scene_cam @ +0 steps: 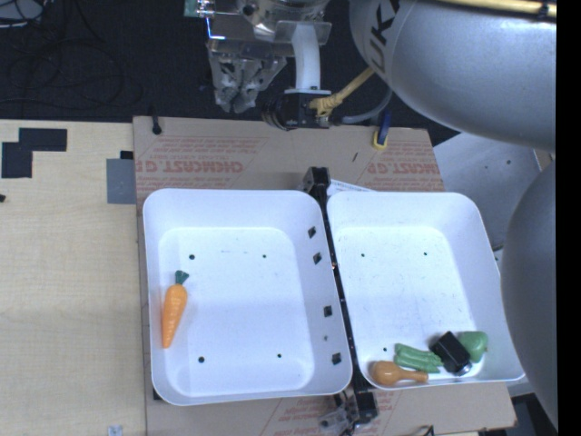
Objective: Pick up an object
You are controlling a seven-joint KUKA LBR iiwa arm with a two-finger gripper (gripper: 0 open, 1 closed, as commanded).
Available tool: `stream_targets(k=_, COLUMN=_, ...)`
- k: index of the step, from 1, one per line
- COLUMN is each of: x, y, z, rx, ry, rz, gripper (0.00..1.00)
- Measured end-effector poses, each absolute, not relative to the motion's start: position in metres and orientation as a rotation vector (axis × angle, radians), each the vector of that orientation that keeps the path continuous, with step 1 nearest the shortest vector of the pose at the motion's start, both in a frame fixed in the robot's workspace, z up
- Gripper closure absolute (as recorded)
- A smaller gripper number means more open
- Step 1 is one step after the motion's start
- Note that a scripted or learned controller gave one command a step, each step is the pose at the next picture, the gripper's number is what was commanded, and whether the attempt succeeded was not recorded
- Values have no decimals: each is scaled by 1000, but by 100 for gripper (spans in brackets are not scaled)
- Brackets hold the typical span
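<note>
An orange toy carrot (173,312) with a green top lies at the left side of the left bin (231,209). In the near right corner of the right bin (408,209) sit a green pea pod (418,358), a black block (450,351), a green piece (475,341) and an orange-tan gourd-like toy (396,373). My gripper (241,87) hangs high above the bench beyond the far edge of the left bin, well away from every object, with its fingers close together and nothing between them.
Both bins rest on a brown cardboard sheet (272,157) on a light wooden bench (64,271). A black clip strip (329,280) joins the bins down the middle. The large grey arm body (463,53) fills the upper right.
</note>
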State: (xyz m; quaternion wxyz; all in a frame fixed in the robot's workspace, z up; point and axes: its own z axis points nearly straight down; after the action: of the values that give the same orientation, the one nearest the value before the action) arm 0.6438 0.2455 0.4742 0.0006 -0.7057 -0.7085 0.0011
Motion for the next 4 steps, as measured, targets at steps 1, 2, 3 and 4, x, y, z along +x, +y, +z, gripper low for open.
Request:
stream_targets(k=1, x=643, y=242, z=400, rx=-2218, ry=-2218, rz=18, gripper=100)
stream_targets(k=2, x=643, y=244, z=547, rx=-2220, ry=-2230, rz=-16, gripper=100)
stream_targets(k=3, x=644, y=186, z=476, rx=-2223, ry=-2214, rz=17, gripper=100)
stream_targets(k=4, x=643, y=247, z=498, rx=-2213, ry=-2227, rz=2, gripper=100)
